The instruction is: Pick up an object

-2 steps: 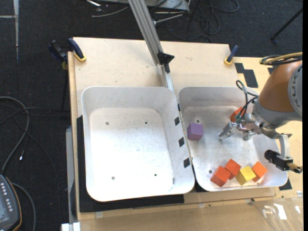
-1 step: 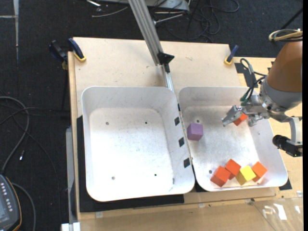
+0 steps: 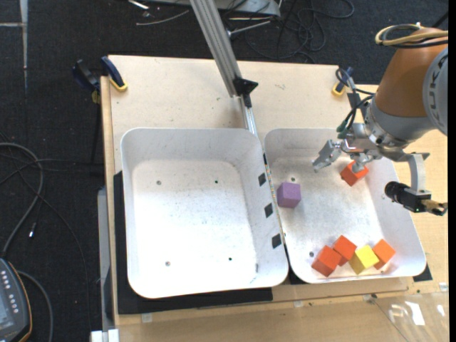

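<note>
While the arm (image 3: 417,84) reaches in from the right over the right bin (image 3: 303,144), its claw (image 3: 345,155) hangs above that bin's far part. One grey finger (image 3: 324,155) sticks out to the left; the other side is tangled with the wrist hardware, so I cannot tell how wide the claw stands. An orange block (image 3: 353,173) sits just at the near-right edge of the claw, touching or nearly so, but whether it is between the fingers or simply lying on the bin floor beneath them cannot be made out, so no hold can be claimed.

That orange block is the closest candidate: it lies just nearer and a little right of the claw's middle. A purple cube (image 3: 288,194) rests to the left and nearer, well apart from the claw, close to the wall shared with the left bin (image 3: 135,148). Along the near edge, a cluster of two orange blocks (image 3: 335,255), a yellow block (image 3: 365,258) and another orange block (image 3: 384,251) sit touching one another, crowded and likely harder to take singly.
</note>
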### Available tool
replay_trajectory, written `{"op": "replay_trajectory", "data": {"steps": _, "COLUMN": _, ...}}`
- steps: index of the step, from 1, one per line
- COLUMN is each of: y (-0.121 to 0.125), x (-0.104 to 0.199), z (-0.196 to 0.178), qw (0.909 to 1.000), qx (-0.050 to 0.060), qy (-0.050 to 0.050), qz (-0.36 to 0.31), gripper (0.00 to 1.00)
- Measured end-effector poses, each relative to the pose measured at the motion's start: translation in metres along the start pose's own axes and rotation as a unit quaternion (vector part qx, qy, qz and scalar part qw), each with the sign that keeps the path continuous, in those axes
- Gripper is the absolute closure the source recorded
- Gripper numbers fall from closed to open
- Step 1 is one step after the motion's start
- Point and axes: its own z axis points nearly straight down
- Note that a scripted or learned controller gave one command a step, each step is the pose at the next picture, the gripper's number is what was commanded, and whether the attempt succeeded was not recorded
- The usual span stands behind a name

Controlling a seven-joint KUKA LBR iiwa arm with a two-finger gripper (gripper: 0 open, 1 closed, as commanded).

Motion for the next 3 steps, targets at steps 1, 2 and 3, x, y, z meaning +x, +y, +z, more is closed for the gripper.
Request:
{"op": "replay_trajectory", "data": {"steps": 1, "y": -0.01, "x": 0.031, "z": 0.011, "qw": 1.0, "qx": 0.003, "qy": 0.0, "qz": 0.001, "gripper": 0.0}}
{"op": "replay_trajectory", "data": {"steps": 2, "y": -0.018, "x": -0.029, "z": -0.079, "qw": 1.0, "qx": -0.002, "qy": -0.003, "qz": 0.006, "gripper": 0.0}}
{"op": "replay_trajectory", "data": {"steps": 3, "y": -0.046, "x": -0.057, "z": 0.016, "qw": 1.0, "qx": 0.006, "qy": 0.0, "qz": 0.006, "gripper": 0.0}}
